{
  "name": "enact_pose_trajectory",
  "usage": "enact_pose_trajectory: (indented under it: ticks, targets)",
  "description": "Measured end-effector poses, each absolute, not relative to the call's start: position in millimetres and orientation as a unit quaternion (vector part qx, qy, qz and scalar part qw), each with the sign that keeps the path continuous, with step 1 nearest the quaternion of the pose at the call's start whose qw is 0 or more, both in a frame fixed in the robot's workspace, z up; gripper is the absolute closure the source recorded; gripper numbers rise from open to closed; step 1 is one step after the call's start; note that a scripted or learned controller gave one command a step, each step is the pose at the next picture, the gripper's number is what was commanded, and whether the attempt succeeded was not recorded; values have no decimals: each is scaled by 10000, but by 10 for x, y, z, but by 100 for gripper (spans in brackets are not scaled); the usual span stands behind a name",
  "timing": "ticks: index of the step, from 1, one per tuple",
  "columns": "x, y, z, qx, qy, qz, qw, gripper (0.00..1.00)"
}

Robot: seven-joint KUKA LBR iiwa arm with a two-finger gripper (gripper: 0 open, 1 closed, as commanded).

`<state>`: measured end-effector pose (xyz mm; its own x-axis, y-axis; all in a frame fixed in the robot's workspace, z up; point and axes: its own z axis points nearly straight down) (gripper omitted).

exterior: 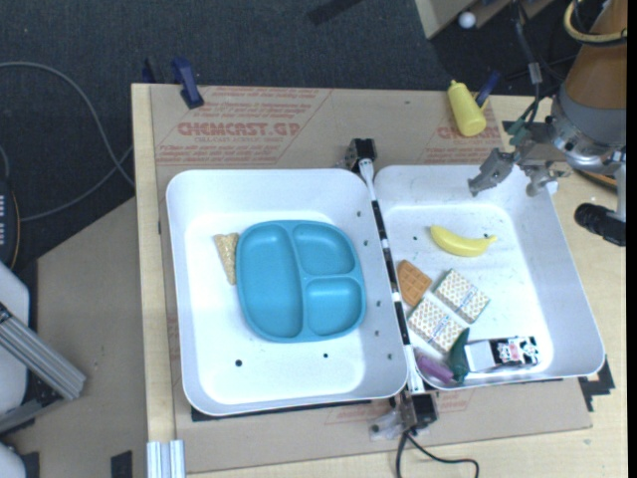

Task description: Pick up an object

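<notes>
the pincer (510,170) hangs spread wide and holding nothing over the right bin's (567,267) far rim. the banana (460,239) lies just below it, apart from the other items; best to descend centred across its narrow width.

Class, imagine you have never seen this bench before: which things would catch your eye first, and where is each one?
The bright blue divided plastic plate stands out most, filling the middle of the left white bin. Next comes the yellow toy banana lying in the upper part of the right white bin, above a cluster of small packets. The grey robot gripper hangs over that bin's far edge, at upper right.
</notes>
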<state>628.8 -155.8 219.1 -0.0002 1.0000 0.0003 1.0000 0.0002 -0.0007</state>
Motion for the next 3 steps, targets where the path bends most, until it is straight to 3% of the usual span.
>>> enact_pose_trajectory:
  ticks: [1,2,3]
  targets:
    - [5918,-1402,1117,-7072,-7070,5,7,0]
    - [5105,-1390,878,-7073,-7069,-22,-23,0]
    - [5843,-1705,850,-7070,-7072,-2,-8,0]
